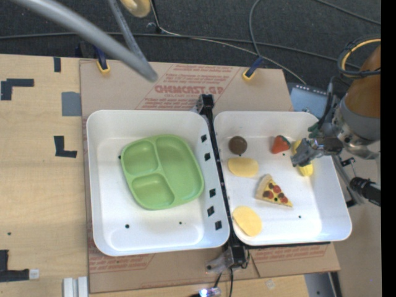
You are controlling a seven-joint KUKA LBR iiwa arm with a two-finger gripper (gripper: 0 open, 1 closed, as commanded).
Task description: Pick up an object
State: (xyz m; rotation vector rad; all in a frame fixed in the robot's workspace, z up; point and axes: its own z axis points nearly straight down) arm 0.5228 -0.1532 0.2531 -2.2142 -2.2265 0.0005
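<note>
The right bin (322, 224) holds several toy foods. A brown ball (237, 145) lies at its far left, and a red piece (281, 144) sits to the right of it. A pale yellow oval (243, 167) rests below the ball. A pizza slice (273, 192) lies mid-bin, with another yellow oval (247, 220) near the front. My gripper (303, 154) is low at the bin's right side, just right of the red piece. It sits directly over a small yellow piece (305, 168), which it partly hides.
The left bin (102, 184) holds a green divided plate (162, 171). A black divider (210, 166) runs between the bins. The arm's grey wrist and orange band (365, 98) stand over the right bin's far right rim. Cables cross the back of the bench.
</note>
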